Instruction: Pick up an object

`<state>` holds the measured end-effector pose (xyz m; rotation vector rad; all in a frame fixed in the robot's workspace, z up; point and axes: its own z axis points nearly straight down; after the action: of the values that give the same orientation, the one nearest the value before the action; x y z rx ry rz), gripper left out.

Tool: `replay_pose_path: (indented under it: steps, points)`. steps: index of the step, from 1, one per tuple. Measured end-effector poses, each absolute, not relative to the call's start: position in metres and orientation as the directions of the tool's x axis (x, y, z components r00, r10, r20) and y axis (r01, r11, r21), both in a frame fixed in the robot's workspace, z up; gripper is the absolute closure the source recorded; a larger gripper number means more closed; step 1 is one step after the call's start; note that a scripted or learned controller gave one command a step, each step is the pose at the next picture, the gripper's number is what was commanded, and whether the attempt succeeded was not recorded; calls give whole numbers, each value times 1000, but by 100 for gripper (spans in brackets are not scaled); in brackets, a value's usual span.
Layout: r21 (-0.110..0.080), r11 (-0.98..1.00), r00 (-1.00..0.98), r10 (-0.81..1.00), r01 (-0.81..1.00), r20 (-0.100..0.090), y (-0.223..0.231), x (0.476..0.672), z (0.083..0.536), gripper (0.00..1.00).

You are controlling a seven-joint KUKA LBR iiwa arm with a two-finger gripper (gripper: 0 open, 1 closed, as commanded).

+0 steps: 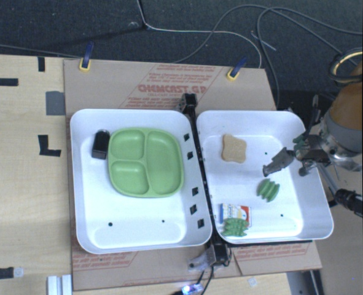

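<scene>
In the right bin [292, 123] lie a tan slice of bread [233, 148], a green pea pod [268, 190], a small red, white and blue packet [236, 212] and a green leafy piece [234, 227] at the front edge. My gripper [291, 166] hangs over the right side of that bin, just above and to the right of the pea pod. Its dark fingers [277, 163] are spread open with nothing between them. The left bin [83, 195] holds a green divided plate [146, 163] and a small black block [100, 144].
A black divider [193, 165] runs between the two bins. The bins rest on a cardboard sheet [163, 82] held by yellow clamps [85, 62]. Cables [187, 32] trail across the dark floor behind. The arm's grey and orange body [347, 118] stands at the right edge.
</scene>
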<state>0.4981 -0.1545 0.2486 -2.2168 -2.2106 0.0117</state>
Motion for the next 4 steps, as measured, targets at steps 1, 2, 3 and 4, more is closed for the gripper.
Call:
replay_pose_path:
  steps: [1, 2, 3, 4]
  points:
    - [-2, 1, -1, 1000, 1000, 0, -154, 500, 254, 0]
    - [-6, 0, 0, 1000, 1000, 1, -157, 503, 191, 0]
    - [-7, 0, 0, 1000, 1000, 1, -166, 506, 138, 0]
    - [8, -2, 2, 1000, 1000, -10, -170, 508, 90, 0]
